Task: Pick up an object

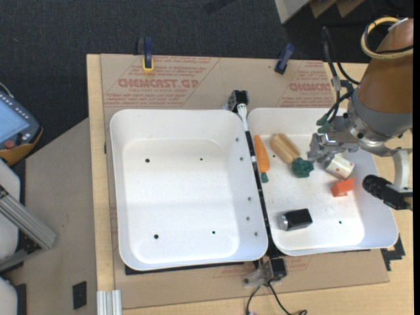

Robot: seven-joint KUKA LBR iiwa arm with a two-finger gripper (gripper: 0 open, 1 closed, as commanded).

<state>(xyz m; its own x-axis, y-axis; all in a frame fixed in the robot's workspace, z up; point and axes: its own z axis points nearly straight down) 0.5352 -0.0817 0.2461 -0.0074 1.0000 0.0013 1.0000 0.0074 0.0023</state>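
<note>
Gripper (323,151): hung low over the right bin (374,231); whether its jaws were apart or together could not be told.
Green object (302,168): just below-left of the jaws.
Wooden cylinder (285,147): left of them.
White block (340,167): just right.
Orange block (342,188): below-right.

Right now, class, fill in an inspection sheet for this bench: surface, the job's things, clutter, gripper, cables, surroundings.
Surface: brown board with red print, carrying the left bin and right bin.
Job's things: in the right bin, an orange carrot, tan cylinder, green piece, cream block, orange block, black box.
Clutter: nothing seen.
Gripper: gripper low over the right bin, near the green piece.
Cables: black cables along the arm; wire at the front edge.
Surroundings: blue clamps at the board's back edge; dark carpet.
</note>
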